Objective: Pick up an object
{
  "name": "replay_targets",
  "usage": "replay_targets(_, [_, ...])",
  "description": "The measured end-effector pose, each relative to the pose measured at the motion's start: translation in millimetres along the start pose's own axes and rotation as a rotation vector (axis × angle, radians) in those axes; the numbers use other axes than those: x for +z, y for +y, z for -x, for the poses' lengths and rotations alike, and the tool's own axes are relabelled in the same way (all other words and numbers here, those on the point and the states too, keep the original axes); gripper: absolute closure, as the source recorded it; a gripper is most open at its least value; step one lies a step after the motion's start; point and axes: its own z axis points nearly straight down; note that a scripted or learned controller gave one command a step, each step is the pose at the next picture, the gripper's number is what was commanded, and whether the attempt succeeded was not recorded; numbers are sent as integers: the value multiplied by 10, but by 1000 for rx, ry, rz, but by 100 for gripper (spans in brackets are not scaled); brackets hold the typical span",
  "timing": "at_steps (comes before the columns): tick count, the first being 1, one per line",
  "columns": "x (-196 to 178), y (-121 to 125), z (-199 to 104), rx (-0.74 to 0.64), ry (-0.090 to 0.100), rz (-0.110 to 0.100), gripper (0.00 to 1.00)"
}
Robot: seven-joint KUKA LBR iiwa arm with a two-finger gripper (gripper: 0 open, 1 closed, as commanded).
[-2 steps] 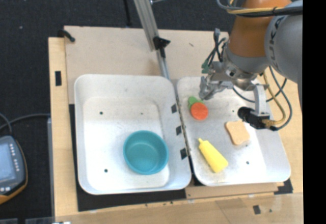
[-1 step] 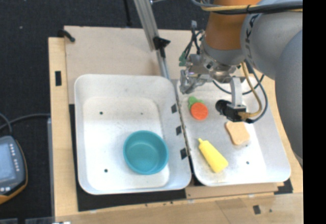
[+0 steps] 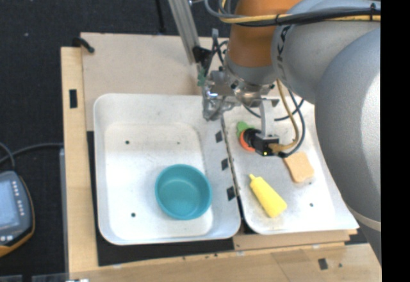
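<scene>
My gripper (image 3: 213, 106) hangs over the far end of the ridge between the two bins, below the orange wrist band (image 3: 262, 18). Just to its right in the right bin (image 3: 320, 210) lies a small orange and green object (image 3: 245, 134), partly hidden by a black part of the arm. A yellow bottle-shaped object (image 3: 267, 195) lies in the near part of that bin, pointing up and to the left. A tan block (image 3: 300, 167) rests to its right. A teal bowl (image 3: 183, 191) stands upright in the left bin (image 3: 128, 146), well below and left of the gripper.
The big grey arm covers the right bin's far right side. A metal rail (image 3: 178, 5) slants up behind the bins near the gripper. A brown board (image 3: 128, 63) lies behind the left bin. A handheld device (image 3: 13, 207) sits off the bench at the left.
</scene>
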Motion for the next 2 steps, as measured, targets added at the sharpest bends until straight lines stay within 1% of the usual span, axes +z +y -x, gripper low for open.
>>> replay_targets(1, [-45,217,-280,1,1,4,100])
replay_targets(2, [-43,209,-253,2,-2,1,0])
